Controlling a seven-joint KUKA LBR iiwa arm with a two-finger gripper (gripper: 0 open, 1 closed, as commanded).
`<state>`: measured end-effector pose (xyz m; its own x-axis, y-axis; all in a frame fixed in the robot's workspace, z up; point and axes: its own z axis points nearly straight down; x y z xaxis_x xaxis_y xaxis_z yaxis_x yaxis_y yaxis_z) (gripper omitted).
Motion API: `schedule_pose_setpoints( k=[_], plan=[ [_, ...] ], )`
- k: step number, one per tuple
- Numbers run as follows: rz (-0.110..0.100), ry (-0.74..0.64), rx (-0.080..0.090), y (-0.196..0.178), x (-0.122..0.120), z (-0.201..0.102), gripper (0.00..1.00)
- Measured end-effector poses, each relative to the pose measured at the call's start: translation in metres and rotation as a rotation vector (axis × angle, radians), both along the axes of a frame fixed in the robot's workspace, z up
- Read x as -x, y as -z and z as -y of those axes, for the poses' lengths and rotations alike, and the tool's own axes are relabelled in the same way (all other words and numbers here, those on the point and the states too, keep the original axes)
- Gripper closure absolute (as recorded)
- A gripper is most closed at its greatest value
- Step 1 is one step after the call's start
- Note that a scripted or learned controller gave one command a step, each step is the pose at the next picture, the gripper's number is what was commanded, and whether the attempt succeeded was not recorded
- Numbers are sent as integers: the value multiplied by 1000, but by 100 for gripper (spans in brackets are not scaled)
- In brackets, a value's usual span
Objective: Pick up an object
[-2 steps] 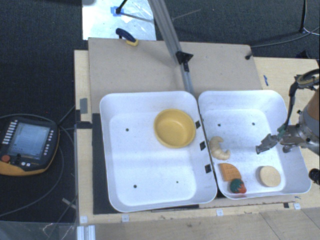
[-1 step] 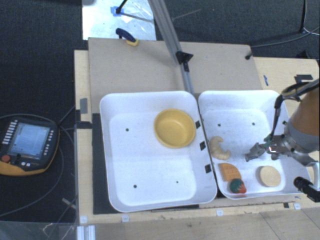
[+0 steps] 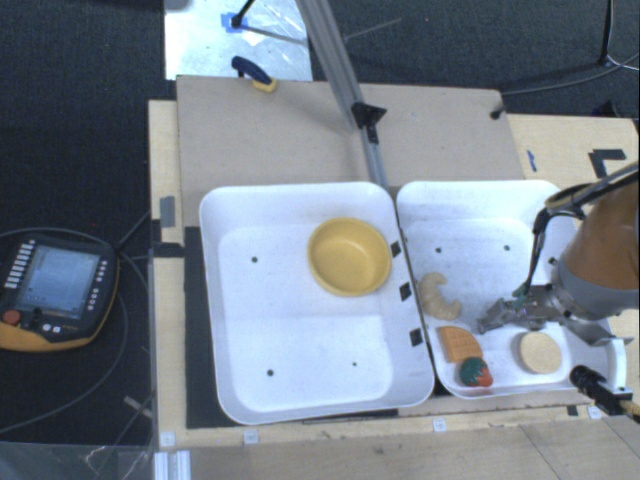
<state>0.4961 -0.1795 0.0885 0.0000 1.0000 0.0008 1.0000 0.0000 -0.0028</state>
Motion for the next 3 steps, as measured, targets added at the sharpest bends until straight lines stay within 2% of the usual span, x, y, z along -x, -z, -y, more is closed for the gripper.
schedule_pose_setpoints(
  k=[1,3],
  plan=[
    [4,0,1,-12,-1,1,100],
    [7,-1,2,-97,-5,3,100]
  ],
)
